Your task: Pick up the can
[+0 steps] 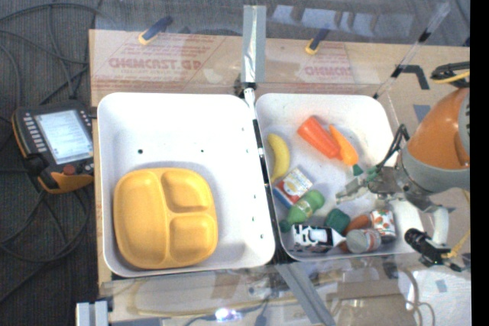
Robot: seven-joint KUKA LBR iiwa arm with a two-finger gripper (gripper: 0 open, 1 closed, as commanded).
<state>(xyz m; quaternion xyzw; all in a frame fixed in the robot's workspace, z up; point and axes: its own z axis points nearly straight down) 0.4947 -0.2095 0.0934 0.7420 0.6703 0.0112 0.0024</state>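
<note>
Two white bins sit side by side in the middle of the frame. The left bin (122, 118) holds a yellow divided plate (166, 217) in its lower half. The right bin (328, 104) is crowded: a banana (280, 155) lies near its left wall, two orange carrots (328, 140) lie slanted toward its upper middle, and below the banana is a small carton (294, 184) with a green bottle (303, 208) just under it.

The can (381, 224) — red and white, lying on its side — is at the lower right corner of the right bin, next to a grey-capped bottle (363, 241) and a black-and-white box (315, 237) along the bottom wall.

The arm (439, 145) comes in from the right edge of the frame, its orange band above the bin's right wall. The gripper (365, 183) hangs over the right side of that bin, just above and left of the can, not touching it — whether its fingers are spread or closed I cannot tell. A tablet-like controller (57, 141) lies at the left of the frame.
</note>
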